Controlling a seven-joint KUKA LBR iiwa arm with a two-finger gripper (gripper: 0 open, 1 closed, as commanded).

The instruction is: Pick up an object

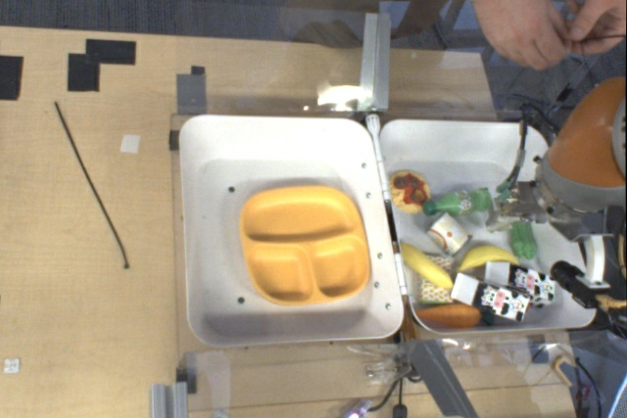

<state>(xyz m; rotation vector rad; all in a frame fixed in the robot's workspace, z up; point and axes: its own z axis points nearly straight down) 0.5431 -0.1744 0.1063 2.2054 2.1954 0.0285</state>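
Observation:
The right bin (460, 137) holds several small items. Among them are a green bottle (460, 203), a white cup (447, 231) and a small pizza piece (409, 189). Nearer the front lie two bananas (427, 264), a carrot (452, 315), patterned boxes (507, 300) and a green piece (523, 240). My gripper (511, 207) reaches in from the right, below the orange band (593, 142). It hangs low over the bin, just right of the green bottle and above the green piece. I see nothing held in it.
The left bin (211, 210) holds a yellow divided plate (304, 243). A metal post (376, 54) stands behind the divider between the bins. A person's hands (534, 24) hover over the bench's back right corner. A thin black rod (93, 186) lies on the wooden bench to the left.

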